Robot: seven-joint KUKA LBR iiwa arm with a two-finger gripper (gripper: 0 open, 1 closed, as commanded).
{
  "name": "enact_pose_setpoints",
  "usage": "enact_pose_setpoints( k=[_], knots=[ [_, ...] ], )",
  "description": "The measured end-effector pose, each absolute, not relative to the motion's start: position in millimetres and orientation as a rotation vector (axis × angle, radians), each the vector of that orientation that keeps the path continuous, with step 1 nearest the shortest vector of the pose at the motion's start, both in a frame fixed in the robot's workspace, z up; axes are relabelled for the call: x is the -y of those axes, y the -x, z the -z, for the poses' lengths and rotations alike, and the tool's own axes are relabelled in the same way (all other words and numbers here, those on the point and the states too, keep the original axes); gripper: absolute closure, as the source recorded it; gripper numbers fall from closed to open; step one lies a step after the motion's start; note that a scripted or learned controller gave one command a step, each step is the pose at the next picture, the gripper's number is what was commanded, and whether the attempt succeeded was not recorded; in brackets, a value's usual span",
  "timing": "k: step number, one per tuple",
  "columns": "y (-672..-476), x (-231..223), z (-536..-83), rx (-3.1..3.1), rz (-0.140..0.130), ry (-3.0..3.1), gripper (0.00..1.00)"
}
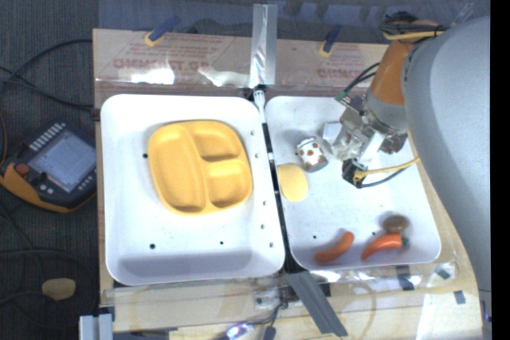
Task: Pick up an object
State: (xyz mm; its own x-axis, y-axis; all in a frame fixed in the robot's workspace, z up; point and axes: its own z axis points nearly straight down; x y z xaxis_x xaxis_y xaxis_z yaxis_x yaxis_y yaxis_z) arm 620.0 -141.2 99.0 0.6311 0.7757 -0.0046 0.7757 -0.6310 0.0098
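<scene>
My gripper (339,141) low in right bin (414,195), just beside small white-and-red ball (311,154); cannot tell finger state from this slant. Ball near bin's left wall, pale yellow disc (293,182) just below it. My judgement: centre over ball, descend straight, close gently so round thing doesn't squirt out. Sausage (334,247), carrot (385,244) well apart near front wall; yellow tray (199,166) in left bin

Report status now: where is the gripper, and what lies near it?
Gripper low over right bin. Small spotted ball beside it, not held. Yellow disc, sausage, carrot lie apart. Yellow tray in left bin.
</scene>
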Motion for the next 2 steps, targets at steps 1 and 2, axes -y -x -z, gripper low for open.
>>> enact_pose_setpoints(
  k=[1,2],
  knots=[
    [-658.1,102,-90,-0.52,-0.008,-3.091,1.0],
    [-625.4,20,-184,-0.516,0.005,-3.098,1.0]
  ],
)
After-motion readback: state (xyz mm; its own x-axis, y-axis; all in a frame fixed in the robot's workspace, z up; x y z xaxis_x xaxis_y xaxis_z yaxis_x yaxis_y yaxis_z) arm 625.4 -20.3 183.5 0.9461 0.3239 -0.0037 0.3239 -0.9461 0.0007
